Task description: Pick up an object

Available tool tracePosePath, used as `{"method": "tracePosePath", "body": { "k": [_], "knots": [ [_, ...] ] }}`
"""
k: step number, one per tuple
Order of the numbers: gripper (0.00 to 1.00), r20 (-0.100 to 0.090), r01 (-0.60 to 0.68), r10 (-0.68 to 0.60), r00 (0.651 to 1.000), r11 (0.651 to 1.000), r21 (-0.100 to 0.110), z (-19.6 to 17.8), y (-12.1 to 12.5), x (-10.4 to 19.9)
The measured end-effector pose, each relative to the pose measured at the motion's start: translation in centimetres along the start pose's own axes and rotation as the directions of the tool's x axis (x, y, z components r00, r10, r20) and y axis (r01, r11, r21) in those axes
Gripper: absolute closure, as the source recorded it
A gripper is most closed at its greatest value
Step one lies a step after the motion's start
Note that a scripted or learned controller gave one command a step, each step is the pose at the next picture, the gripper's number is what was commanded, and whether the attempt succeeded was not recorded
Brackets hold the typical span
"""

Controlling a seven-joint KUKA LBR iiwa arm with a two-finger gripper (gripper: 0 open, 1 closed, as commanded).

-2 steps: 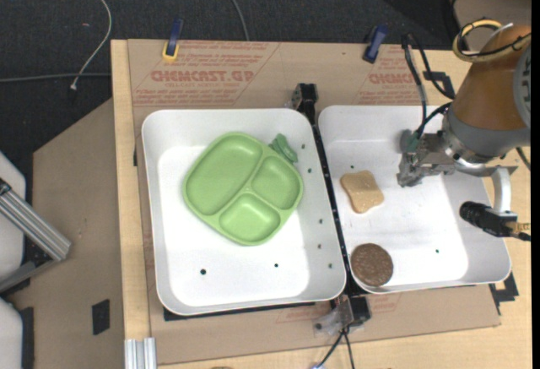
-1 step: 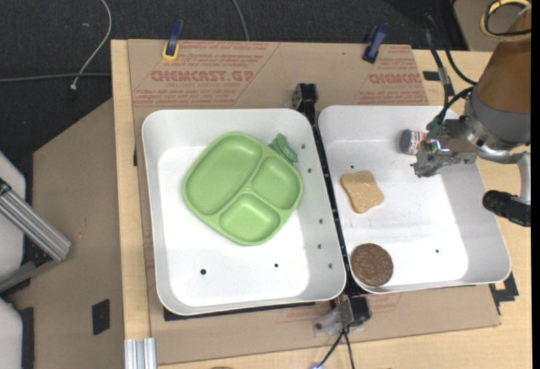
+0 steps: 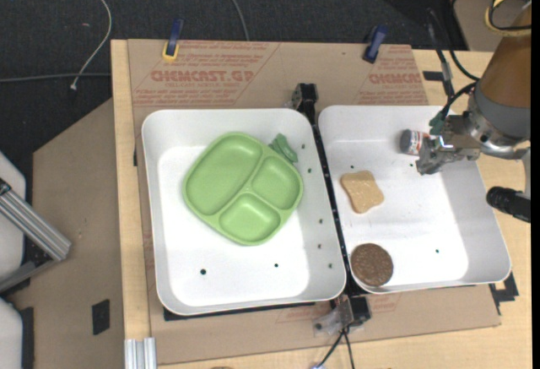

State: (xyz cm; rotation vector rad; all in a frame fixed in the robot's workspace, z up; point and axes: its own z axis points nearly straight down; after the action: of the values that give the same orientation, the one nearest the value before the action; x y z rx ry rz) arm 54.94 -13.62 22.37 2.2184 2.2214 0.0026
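In the right bin [image 3: 472, 232] lie a tan slice of toy bread [image 3: 361, 192] near the left wall and a round brown patty [image 3: 372, 264] at the front left corner. A small grey cylinder [image 3: 411, 140] lies near the back of that bin. My gripper [image 3: 435, 153] hangs low over the bin's back right part, immediately to the right of the cylinder and touching or almost touching it. The left bin [image 3: 169, 274] holds a green divided plate [image 3: 243, 187] with a small dark green piece [image 3: 284, 148] at its back right edge.
The arm, with its orange band [image 3: 510, 63], enters from the right above the right bin's back corner. A black part [image 3: 510, 202] juts over that bin's right rim. Blue clamps [image 3: 174, 36] [image 3: 375, 44] hold the cardboard base at the back.
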Motion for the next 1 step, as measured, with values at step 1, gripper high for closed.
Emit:
{"method": "tracePosePath", "body": {
  "k": [1],
  "knots": [
    [1.0, -0.004, 0.005, -0.005, 1.0, 1.0, 0.005, 0.87, 0.88, 5.8]
  ]
}}
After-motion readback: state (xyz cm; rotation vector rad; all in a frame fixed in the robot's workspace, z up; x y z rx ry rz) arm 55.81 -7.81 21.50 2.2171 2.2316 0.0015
